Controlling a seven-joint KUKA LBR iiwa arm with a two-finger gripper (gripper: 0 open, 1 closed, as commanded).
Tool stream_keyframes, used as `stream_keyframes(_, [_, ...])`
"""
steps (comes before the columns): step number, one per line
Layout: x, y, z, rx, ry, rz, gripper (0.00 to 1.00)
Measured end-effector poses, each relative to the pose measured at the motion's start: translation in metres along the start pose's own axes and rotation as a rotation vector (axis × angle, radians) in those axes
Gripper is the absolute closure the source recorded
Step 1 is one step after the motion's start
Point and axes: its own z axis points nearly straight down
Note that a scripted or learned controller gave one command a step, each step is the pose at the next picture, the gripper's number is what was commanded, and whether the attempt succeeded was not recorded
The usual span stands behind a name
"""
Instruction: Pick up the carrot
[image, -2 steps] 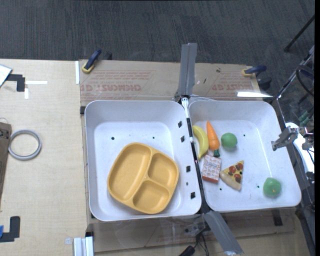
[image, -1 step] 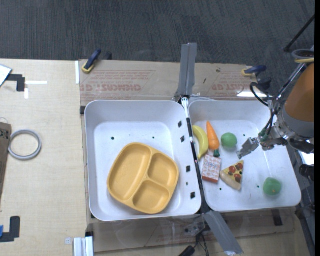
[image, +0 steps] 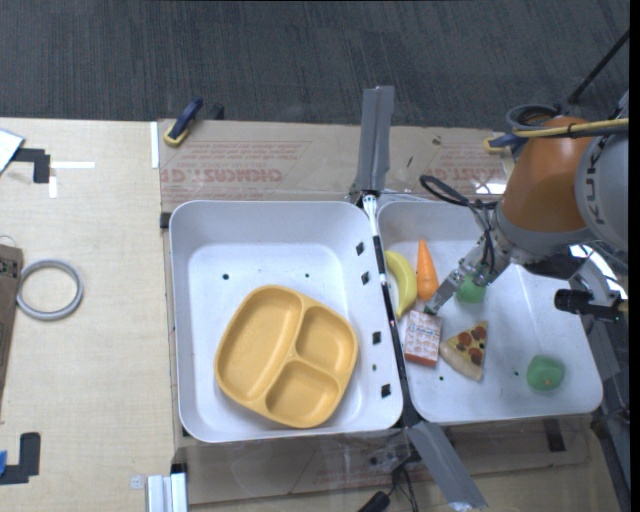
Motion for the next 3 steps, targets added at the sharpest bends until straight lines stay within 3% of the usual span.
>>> stream_keyframes(1, [-0.001, 0.000, -0.010, -0.002, -0.002, 0.004, 1.00])
stream_keyframes(2, [-0.002, 0.000, -0.020, -0.004, -0.004, 0.007, 1.00])
stream_keyframes(3, [0.048, 0.029, -0.093, 0.008, 0.007, 0.188, 1.00])
